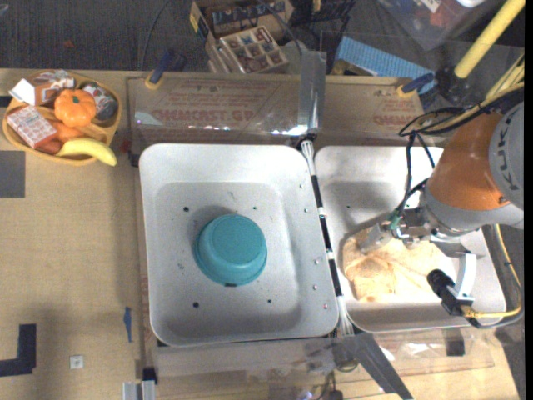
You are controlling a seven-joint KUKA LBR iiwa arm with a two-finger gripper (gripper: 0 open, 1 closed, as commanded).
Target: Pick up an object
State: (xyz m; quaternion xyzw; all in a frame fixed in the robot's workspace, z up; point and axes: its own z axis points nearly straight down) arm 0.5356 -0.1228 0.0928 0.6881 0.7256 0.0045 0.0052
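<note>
Two bins side by side at bench centre: left bin [166, 173] holding a bowl [231, 249] near its middle, right bin [350, 169] at 3 o'clock of it, with a flat cloth-like thing [379, 269] inside. Basket [62, 119] of fruit at 10 o'clock, boxes [246, 32] at 12 o'clock.

At the bench's far left corner we see a basket [18, 132] holding a small pumpkin [75, 107], a banana [87, 149] along its near rim, and a few small printed boxes [31, 126]. Behind both bins we find a cardboard wall [218, 108] with red lettering, a blue clamp [163, 67] on its left end. Past it, on the dark floor, sit a crate of packages [246, 33], a blue pad [375, 57] and a yellow pole [493, 28] slanting toward the upper right.
</note>
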